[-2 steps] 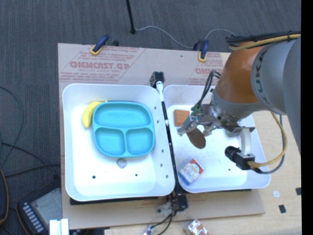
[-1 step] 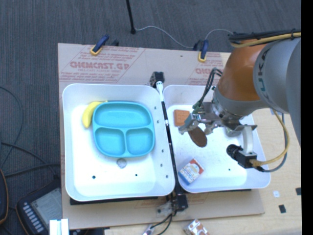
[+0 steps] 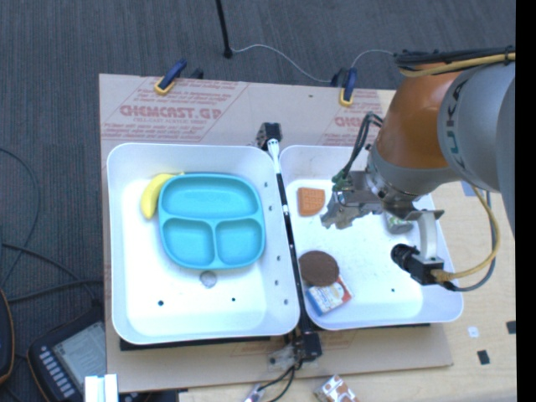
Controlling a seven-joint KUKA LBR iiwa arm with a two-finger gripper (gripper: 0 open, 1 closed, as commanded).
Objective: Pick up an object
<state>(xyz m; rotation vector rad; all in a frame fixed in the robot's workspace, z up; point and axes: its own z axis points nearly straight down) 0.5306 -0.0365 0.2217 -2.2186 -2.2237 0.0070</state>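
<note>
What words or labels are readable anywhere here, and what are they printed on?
"CHEMCAST GP" in red, repeated across the brown protective sheet under the two white bins; a second copy near the arm is partly hidden.
Dark letters on the grey robot arm: partly visible, not readable for certain.
The small red and white packet in the right white bin: print too small to read.
The small packet at the bottom edge: too blurred to read.

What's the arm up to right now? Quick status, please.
Gripper low over the right bin, nothing seen in its grip. Orange cracker just beside it; brown round disc and small packet nearer the front. Nothing blocking.
</note>
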